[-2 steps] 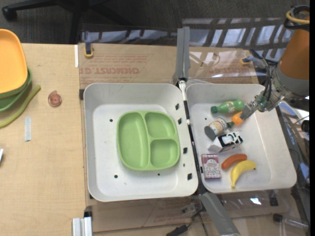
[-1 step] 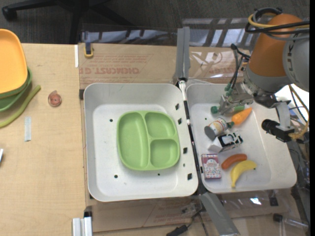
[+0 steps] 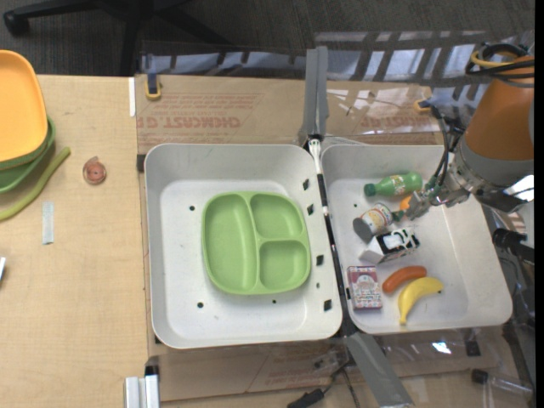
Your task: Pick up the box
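A grey-and-orange arm (image 3: 501, 130) reaches in over the right bin (image 3: 476, 308) on the counter, its tool (image 3: 406, 238) low among the clutter near the bin's middle. The box (image 3: 365, 287) (small, pink-and-white, printed face up) lies flat at the bin's front-left, close to the wall shared with the left bin (image 3: 170, 313), just beside a red sausage (image 3: 404, 276) and a banana (image 3: 418, 294). The tool sits apart from it, next to a can (image 3: 374, 221), with a green bottle (image 3: 394, 184) further back; whether it is open or closed cannot be told at this size. By the look of things the pickup is not yet done: the box rests untouched, and the approach, grasp and lift all remain. A green tray (image 3: 256, 243) occupies the left bin.
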Robot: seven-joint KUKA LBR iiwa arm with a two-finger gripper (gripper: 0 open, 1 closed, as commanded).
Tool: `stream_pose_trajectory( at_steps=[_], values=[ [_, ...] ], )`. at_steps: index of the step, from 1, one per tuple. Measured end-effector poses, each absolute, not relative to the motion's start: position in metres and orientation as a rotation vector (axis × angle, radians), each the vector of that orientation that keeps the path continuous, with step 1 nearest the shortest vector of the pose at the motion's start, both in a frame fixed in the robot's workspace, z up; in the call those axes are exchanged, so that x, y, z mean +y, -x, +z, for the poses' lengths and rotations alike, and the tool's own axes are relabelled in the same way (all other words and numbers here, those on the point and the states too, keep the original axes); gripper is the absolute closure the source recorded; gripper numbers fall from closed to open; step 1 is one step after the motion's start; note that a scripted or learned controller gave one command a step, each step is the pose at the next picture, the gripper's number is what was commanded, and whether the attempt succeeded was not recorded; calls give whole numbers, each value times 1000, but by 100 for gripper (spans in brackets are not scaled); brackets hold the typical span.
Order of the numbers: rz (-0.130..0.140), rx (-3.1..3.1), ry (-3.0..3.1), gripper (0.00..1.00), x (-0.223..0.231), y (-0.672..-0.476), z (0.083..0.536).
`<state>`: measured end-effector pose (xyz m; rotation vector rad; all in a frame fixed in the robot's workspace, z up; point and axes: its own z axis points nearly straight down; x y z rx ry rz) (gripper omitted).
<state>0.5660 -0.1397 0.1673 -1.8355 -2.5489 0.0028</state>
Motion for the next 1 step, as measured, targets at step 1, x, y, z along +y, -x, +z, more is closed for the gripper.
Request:
stream_pose_trajectory(
  at_steps=[1],
  values=[
    [4,-2286,2154,100,-80,-586,190]
  ],
)
